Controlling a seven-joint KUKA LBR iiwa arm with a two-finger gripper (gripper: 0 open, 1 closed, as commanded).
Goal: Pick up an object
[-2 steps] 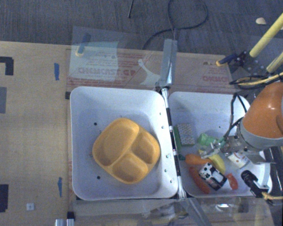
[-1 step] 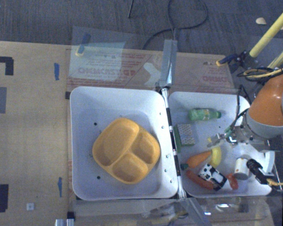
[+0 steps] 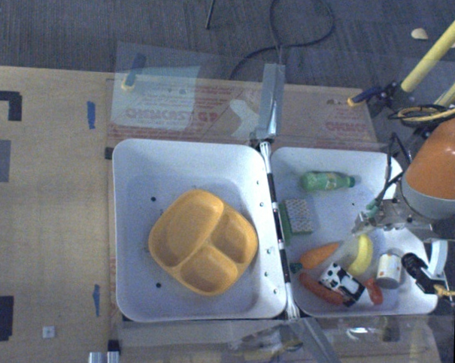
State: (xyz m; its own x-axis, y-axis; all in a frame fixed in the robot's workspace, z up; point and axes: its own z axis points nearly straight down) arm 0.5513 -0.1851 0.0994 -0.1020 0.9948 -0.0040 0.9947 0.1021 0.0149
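My hand (image 3: 385, 216) hangs over the right bin (image 3: 328, 200) just beside the banana (image 3: 360, 254); grip state indiscernible.

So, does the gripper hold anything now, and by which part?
It cannot be told: the gripper hangs above the yellow object, with no visible hold.

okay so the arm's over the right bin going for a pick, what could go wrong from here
1. The banana, carrot and black-and-white toy lie packed together in the right bin, so the fingers may catch two things or push one aside.
2. The white cup sits beside the arm and could get knocked.
3. The pile is near the bin's front wall, so a sideways nudge could wedge items there.
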